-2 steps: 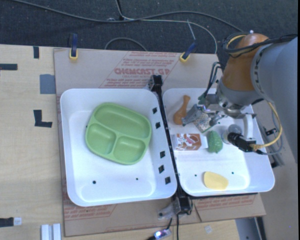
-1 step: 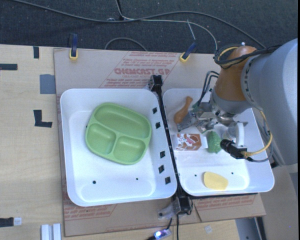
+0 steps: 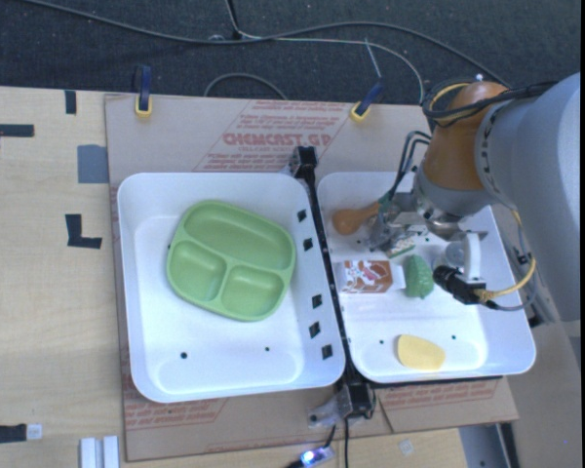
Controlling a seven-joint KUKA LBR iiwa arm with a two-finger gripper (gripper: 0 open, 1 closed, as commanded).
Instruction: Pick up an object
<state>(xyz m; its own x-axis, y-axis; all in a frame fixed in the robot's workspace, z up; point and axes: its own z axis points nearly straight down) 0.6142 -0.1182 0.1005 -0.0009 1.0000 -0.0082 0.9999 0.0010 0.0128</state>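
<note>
Arm (image 3: 468, 154) bent low over right bin (image 3: 487, 354); gripper (image 3: 395, 230) beside brown spoon (image 3: 354, 217).

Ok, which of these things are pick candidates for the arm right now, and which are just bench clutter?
In play:
- two-finger gripper, low in the right bin
- brown wooden spoon-like piece
- flat red-and-white packet
- small green leafy toy
- yellow oval piece
- light green divided plastic plate, left bin

Lying about:
- two blue-and-yellow clamps
- black cables
- printed cardboard sheet
</note>
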